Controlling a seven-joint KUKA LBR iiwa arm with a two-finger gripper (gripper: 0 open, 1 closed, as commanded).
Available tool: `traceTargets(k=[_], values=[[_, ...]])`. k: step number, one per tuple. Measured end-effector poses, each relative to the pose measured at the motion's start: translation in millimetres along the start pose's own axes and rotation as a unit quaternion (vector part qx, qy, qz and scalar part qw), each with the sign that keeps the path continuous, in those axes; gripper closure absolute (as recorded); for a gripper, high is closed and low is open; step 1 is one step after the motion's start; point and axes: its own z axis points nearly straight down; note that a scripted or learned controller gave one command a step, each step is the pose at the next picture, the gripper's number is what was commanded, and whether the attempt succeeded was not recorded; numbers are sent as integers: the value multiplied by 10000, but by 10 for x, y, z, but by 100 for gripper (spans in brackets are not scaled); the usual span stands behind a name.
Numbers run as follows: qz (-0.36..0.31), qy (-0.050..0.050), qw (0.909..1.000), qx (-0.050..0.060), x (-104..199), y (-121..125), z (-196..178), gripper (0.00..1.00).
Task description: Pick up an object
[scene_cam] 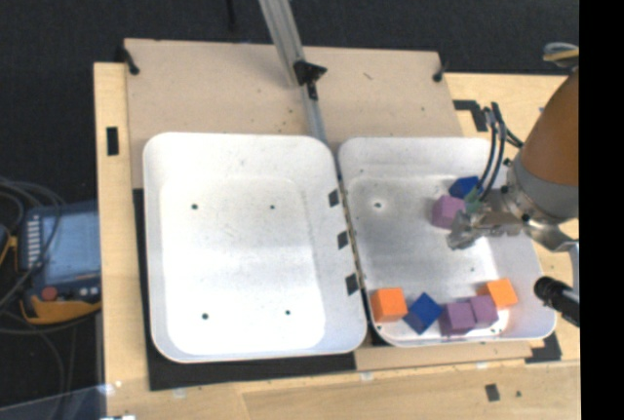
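Seven matte cubes (389, 303) in right white bin (409, 176)

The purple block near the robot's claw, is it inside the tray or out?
Inside: the purple block lies on the right bin floor, beside the gripper.

Seven small blocks are seen in the right bin (409, 174). A purple block (448, 210) lies in the bin's upper right part, with a blue block (465, 186) just beside it, toward the back. Along the front wall a row is formed: an orange block (389, 303) at the left, then a blue block (424, 312) turned at an angle, then two purple blocks (457, 317) (483, 310) touching each other. A second orange block (501, 291) is set at the row's right end.
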Motion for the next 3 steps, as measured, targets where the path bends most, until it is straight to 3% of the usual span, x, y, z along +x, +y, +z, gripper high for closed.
traceTargets(k=[1,3], values=[[-5,7,10000,24,-7,13,-155,100],[-18,17,10000,28,915,627,-132,100]])
